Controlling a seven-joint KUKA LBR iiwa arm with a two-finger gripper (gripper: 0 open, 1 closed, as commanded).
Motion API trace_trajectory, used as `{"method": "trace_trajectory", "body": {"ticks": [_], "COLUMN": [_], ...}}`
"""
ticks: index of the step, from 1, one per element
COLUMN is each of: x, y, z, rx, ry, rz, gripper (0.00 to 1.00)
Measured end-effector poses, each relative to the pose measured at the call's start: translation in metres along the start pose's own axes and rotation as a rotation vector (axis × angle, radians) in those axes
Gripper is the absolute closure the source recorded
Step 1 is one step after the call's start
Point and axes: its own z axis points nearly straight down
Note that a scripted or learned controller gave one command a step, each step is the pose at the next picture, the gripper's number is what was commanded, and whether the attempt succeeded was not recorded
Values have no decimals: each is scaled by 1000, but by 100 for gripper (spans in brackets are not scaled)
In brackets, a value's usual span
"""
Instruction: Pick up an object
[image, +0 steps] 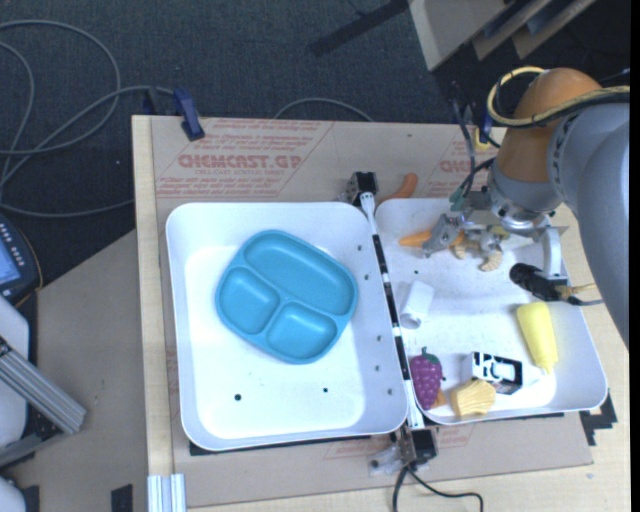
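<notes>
Arm (600, 150) cut off at right edge.

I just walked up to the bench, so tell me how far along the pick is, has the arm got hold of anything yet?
Nothing looks picked yet. The gripper is low at the back of the right bin, beside the orange carrot, but its fingertips are too cluttered to read. The yellow corn, purple grapes and white cup lie loose in the bin. The blue plate sits in the left bin. Grasping and lifting remain.

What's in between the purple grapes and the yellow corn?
In the camera view, a black-and-white object lies between the purple grapes and the yellow corn, in the right bin.
</notes>
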Motion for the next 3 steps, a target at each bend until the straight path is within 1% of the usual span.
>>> {"method": "trace_trajectory", "body": {"ticks": [1, 3], "x": [19, 23], "y": [-2, -2], "z": [0, 0], "rx": [-5, -5], "ry": [-13, -11], "rz": [5, 8], "gripper": [0, 0]}}
